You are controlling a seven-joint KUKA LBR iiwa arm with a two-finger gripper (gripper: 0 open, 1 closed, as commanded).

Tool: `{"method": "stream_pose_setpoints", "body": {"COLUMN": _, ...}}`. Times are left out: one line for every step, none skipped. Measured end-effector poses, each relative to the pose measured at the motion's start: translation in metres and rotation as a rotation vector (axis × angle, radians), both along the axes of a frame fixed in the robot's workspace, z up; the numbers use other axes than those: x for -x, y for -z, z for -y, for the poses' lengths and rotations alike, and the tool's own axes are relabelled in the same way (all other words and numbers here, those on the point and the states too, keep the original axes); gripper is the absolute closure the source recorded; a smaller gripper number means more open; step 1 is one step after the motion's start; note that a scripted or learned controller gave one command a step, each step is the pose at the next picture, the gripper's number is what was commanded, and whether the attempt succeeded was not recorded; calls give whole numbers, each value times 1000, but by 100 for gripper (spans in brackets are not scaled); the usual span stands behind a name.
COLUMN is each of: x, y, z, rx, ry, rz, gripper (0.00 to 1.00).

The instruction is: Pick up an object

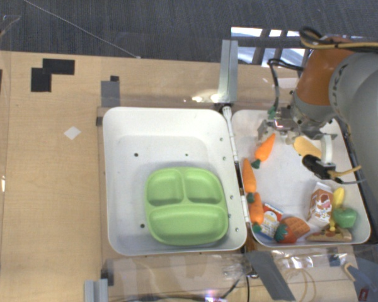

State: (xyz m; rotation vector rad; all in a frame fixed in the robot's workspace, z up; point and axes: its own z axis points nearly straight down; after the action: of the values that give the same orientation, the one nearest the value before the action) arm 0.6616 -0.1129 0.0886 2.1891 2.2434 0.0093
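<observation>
A robot gripper (278, 126) hangs over the right bin (283, 176) – whether it is open or closed cannot be told. A toy carrot (264, 150) lies just below it; a good pickup means centring on the carrot's middle – then squeezing evenly.

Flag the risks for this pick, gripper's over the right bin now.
1. The gripper sits at the top of a carrot lying tilted; a grasp at its end may slip.
2. The banana lies close beside the gripper and could get knocked.
3. Toys crowd the right bin near its front wall, so later picks may grab two.
</observation>
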Motion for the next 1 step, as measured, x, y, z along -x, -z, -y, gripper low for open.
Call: {"method": "stream_pose_setpoints", "body": {"x": -3, "y": -13, "z": -2, "rx": -2, "ry": -3, "rz": 9, "gripper": 100}}
